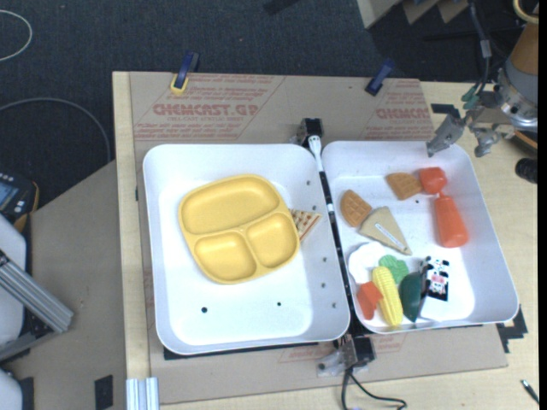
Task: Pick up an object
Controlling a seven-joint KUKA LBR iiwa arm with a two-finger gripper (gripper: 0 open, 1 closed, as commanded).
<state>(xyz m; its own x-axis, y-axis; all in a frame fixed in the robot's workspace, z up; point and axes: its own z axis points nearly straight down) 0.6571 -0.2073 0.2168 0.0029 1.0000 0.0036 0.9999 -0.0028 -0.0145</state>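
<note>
at the right bin's (491, 254) near edge a small white plate (362, 267) carries toy corn (388, 293), a green pepper (411, 293) and a little cow figure (438, 278). mid-bin lie a wedge (385, 225), a cookie (354, 207) and an orange carrot (449, 219) (beside a red piece (432, 178)). the left bin (162, 229) holds a yellow divided tray (237, 226). above the right bin's far right corner, the gripper (462, 137) hangs with fingers spread, gripping nothing.

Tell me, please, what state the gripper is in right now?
Gripper: jaws open, nothing between them, above the far edge of the right shallow white bin.
</note>
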